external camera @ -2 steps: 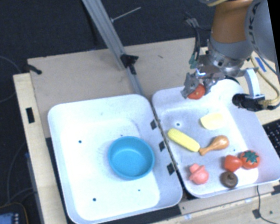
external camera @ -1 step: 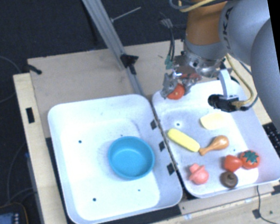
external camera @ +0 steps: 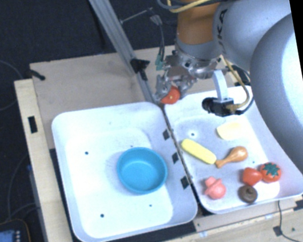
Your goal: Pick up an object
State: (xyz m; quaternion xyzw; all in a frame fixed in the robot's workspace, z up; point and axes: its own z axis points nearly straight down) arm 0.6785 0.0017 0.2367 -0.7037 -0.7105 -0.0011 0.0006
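Small red object (external camera: 171, 95), rounded, glossy, tomato-like; exact kind unclear. Sits between the fingers of the gripper (external camera: 168, 92), raised over the far left corner of the right bin (external camera: 277, 142), just beside the divide between the two bins. Upper part hidden by the gripper; lower part visible, red-orange. No contact with the bin wall visible.

A blue bowl (external camera: 142, 169) sits in the white left bin (external camera: 74, 142). The right bin (external camera: 194, 114) holds a yellow banana (external camera: 198, 151), pink toy (external camera: 214, 188) and red tomato (external camera: 270, 172).
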